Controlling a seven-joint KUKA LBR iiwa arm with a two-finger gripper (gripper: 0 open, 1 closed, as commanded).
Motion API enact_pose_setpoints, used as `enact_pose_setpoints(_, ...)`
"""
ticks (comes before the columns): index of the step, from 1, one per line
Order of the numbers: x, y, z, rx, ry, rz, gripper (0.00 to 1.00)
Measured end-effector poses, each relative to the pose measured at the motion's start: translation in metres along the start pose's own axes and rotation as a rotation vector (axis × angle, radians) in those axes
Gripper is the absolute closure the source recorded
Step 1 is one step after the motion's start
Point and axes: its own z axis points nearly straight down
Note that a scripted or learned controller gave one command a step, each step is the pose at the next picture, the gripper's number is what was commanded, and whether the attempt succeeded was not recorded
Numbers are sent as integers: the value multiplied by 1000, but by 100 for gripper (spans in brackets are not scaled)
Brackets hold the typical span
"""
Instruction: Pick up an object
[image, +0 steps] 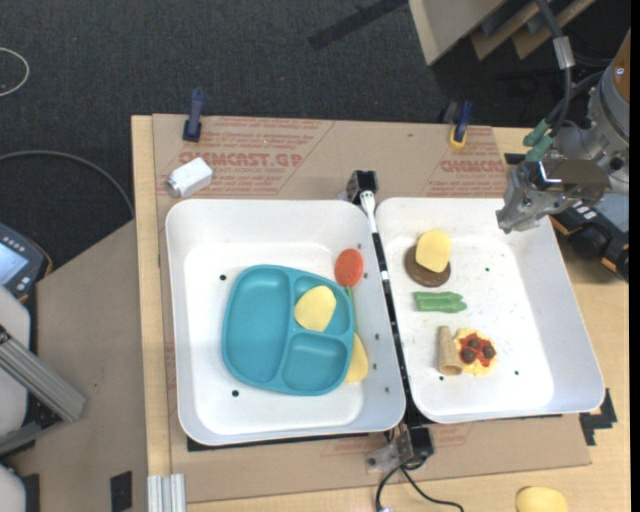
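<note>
A: Since the gripper (512, 222) hangs over the right bin's (560, 385) far rim, I cannot tell how it is set.

B: The burger (430, 258) lies nearest, just left; a short descent could strike the rim, or skid off its rounded top.

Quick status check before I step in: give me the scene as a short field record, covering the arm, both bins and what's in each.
gripper: above the right bin's far right corner, nothing seen in it
left bin: teal tray with a yellow piece; orange-red piece beside the tray
right bin: brown-and-yellow burger, green pod, pizza slice
</note>
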Motion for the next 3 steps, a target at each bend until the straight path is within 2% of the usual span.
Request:
enact_pose_setpoints(1,107,14,-49,12,3,-9,100)
enact_pose_setpoints(2,76,-4,64,35,-4,8,100)
enact_pose_setpoints(3,91,-1,6,14,1,1,100)
